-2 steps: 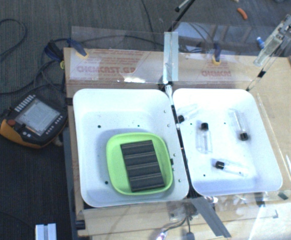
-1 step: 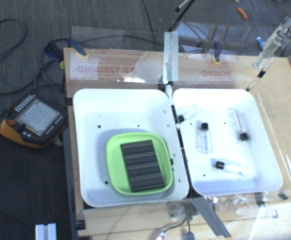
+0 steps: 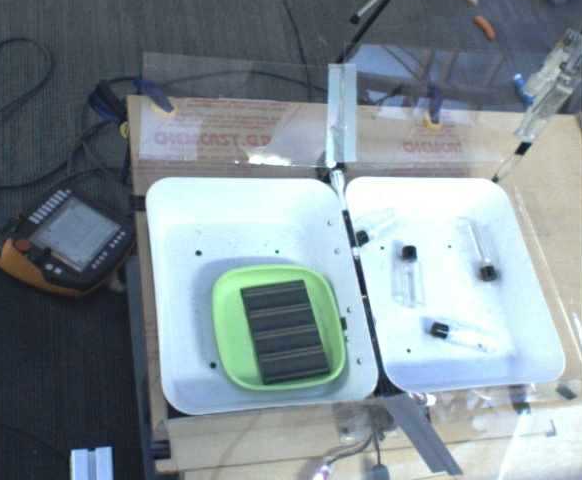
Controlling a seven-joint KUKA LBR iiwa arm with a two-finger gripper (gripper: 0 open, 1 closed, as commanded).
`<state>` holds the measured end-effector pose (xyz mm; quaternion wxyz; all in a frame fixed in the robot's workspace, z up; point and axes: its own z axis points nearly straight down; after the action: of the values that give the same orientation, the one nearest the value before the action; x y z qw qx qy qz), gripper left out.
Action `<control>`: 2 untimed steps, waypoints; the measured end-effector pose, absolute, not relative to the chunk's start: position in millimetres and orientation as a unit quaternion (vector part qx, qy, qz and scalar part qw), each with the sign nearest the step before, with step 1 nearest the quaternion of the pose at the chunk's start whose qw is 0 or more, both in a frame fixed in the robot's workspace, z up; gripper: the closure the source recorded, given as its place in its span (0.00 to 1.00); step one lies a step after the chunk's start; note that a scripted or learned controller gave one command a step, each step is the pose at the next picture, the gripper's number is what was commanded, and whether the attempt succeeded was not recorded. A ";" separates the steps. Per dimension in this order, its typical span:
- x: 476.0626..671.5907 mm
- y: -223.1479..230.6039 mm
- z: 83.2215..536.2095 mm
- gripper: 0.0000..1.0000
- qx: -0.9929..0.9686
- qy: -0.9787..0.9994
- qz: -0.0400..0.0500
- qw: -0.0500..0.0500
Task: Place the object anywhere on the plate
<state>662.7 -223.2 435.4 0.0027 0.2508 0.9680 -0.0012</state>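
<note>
**Ridged block rests on the green plate; arm off to the side**

The dark grey ridged block (image 3: 286, 330) lies flat on the green plate (image 3: 229, 360), roughly centred, its long side running away from the plate's near edge. It sits wholly inside the plate's rim, touching nothing else. The plate itself rests on the floor of the left bin (image 3: 176, 238), toward that bin's near wall.

Taking the plate as landmark: to its right, across the divider between the bins, the right bin (image 3: 531, 353) holds several small clear vials with dark caps (image 3: 408, 273), scattered well apart from one another. Far to the plate's upper right, beyond the right bin's far corner, a pale, thin arm-like structure (image 3: 549, 86) is visible at the frame edge; whether this is the gripper is unclear, and how the jaws stand cannot be told, nor whether they hold anything.

Judged from how things lie, the placing step looks complete: the block is on the plate. What probably remains is keeping the arm clear of the bins. If another try were called for, it would need a fresh descent over the block's middle.
</note>
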 end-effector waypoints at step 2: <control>654.7 -221.6 422.2 0.00 0.160 0.987 0.000 0.002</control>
<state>654.7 -221.6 422.2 0.0023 0.1600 0.9871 -0.0004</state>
